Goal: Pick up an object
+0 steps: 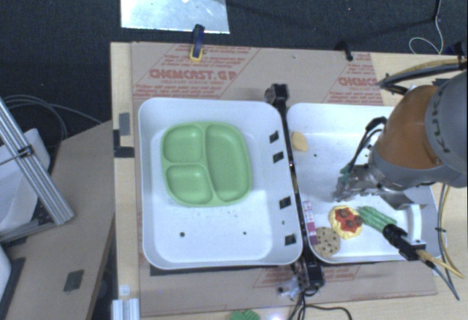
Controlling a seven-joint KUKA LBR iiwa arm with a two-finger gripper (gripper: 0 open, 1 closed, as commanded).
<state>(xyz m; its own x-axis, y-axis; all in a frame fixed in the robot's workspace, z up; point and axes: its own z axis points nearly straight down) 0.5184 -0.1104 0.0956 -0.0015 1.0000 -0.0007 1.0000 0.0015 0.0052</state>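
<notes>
Nearest candidate is the pizza slice [346, 222], yellow with red topping, lying flat near the front edge of the right bin [322, 137]. Touching its right side is a green vegetable piece [378, 218]; a round cookie [326, 241] sits in the bin's front left corner, and a small yellow piece [299, 140] is well apart near the back left corner. The gripper [349, 187] hangs just behind the pizza slice, low over the bin floor, nothing visibly in it. Can't tell how far the fingers are spread, the view is too blurred there

To do this well I'd shift toward the front edge to centre over the slice, then close across its narrow width; it's flat, so it needs a low descent, and the green piece may get dragged along

Hard to read: fingertip detail, and whether the tips touch the floor. The wrist covers the bin's right part. The green tray [206, 164] sits in the left bin [219, 242]
</notes>
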